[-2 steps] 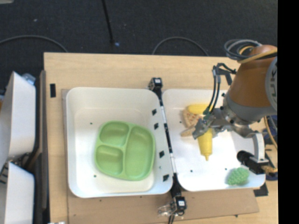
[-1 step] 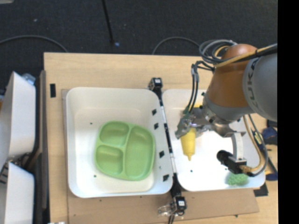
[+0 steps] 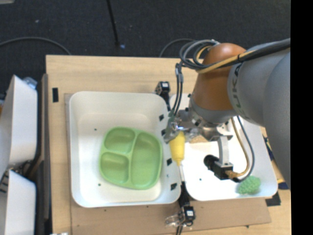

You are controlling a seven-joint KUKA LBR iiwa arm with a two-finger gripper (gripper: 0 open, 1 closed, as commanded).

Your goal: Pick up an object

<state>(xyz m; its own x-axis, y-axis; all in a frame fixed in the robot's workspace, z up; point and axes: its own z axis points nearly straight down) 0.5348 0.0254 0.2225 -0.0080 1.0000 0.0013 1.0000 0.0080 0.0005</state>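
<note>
A yellow object (image 3: pixel 177 150) is seen just below the gripper (image 3: pixel 177 131), at the left edge of the right bin (image 3: pixel 215 192) by the wall shared with the left bin (image 3: pixel 85 111). Its long axis runs near vertical in view. Finger state cannot be told. A green object (image 3: pixel 249 185) lies well apart, lower right.

The surface (image 3: pixel 107 72) is a pale wooden board, its bare top showing along the 12 o'clock edge and in strips at 9 and 6 o'clock. Two shallow white bins sit directly on it, side by side and touching at the centre. The left bin (image 3: pixel 83 131) lies toward 9 o'clock, the right bin (image 3: pixel 215 187) toward 3 o'clock. Small black clips (image 3: pixel 162 87) stand at the seam between them, at 12 and 6 o'clock.
</note>
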